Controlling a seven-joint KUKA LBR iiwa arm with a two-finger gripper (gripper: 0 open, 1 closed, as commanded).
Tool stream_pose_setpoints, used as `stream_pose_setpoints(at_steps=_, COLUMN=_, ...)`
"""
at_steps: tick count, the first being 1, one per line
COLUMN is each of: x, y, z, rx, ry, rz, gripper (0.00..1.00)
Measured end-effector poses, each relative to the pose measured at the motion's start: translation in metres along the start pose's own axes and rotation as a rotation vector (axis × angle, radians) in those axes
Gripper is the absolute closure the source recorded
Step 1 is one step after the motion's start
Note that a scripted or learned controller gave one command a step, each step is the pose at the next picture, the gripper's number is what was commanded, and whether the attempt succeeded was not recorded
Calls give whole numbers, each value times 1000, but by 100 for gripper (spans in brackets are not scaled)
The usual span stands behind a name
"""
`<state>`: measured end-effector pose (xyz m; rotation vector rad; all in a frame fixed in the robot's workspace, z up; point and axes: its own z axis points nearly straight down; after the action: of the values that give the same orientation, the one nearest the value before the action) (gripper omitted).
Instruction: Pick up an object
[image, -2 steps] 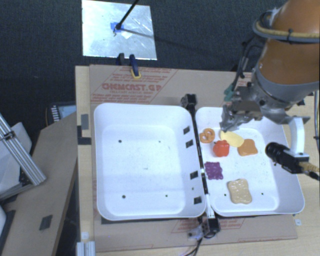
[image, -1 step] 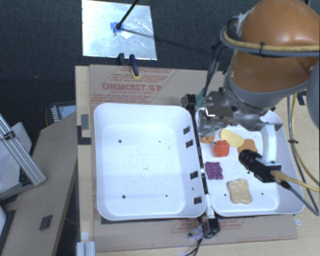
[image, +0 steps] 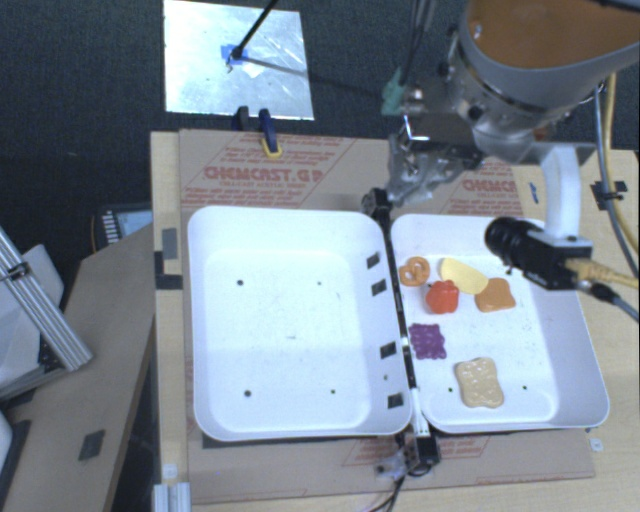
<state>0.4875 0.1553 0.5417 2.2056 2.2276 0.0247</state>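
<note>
Six toy pieces lie in the right bin; the gripper's state perhaps cannot be told.

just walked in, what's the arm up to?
The KUKA arm reaches in from the right and hangs over the back edge of the right bin; its claw sits near the divider between the two bins. All the toy food lies in the right bin: a pretzel, a yellow piece, a red piece, an orange piece, purple grapes and a tan cracker. Nothing has been picked up yet.
</note>
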Motion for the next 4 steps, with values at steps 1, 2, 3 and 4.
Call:
stream_pose_setpoints(at_steps=1, x=59, y=17, z=44, rx=17, ry=-6, rz=1, gripper=100)
stream_pose_setpoints(at_steps=2, x=79, y=36, z=19, rx=11, ry=-4, rz=3, gripper=100)
stream_pose_setpoints(at_steps=3, x=79, y=35, z=20, rx=14, ry=-5, rz=4, gripper=0)
stream_pose_setpoints(at_steps=4, x=79, y=36, z=8, rx=11, ry=-4, rz=0, gripper=100)
